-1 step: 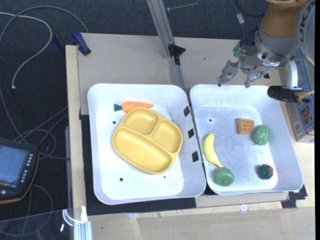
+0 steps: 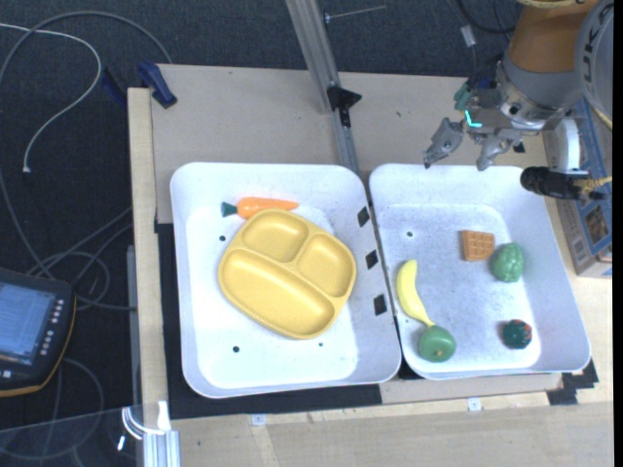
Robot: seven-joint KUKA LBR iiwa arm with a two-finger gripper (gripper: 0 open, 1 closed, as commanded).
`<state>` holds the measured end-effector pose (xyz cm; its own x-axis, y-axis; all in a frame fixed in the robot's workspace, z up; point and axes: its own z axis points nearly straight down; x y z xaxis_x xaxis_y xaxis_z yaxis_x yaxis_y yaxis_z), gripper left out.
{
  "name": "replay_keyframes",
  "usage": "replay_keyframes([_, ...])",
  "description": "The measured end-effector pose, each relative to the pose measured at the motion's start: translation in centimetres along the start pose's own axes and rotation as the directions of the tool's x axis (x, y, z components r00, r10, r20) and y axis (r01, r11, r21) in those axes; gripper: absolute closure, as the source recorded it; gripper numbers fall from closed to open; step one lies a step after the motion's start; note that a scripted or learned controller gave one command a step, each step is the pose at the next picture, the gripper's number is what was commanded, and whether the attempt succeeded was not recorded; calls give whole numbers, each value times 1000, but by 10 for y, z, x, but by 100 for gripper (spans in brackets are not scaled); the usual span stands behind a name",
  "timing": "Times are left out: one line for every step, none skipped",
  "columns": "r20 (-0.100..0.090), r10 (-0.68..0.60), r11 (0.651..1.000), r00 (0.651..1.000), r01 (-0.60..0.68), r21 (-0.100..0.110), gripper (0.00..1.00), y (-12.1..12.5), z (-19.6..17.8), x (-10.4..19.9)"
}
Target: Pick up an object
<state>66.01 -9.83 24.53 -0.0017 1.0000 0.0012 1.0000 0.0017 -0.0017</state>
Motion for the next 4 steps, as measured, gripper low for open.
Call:
replay_keyframes([0, 1, 1000, 1000, -1, 4, 0, -2, 42, 3])
replay_keyframes([0, 1, 1000, 1000, -1, 5, 0, -4, 85, 4])
replay_keyframes([0, 2, 1000, 1000, -2, 6, 0, -7, 135, -5])
replay_keyframes([0, 1, 1000, 1000, -1, -2, 100, -5, 120, -4])
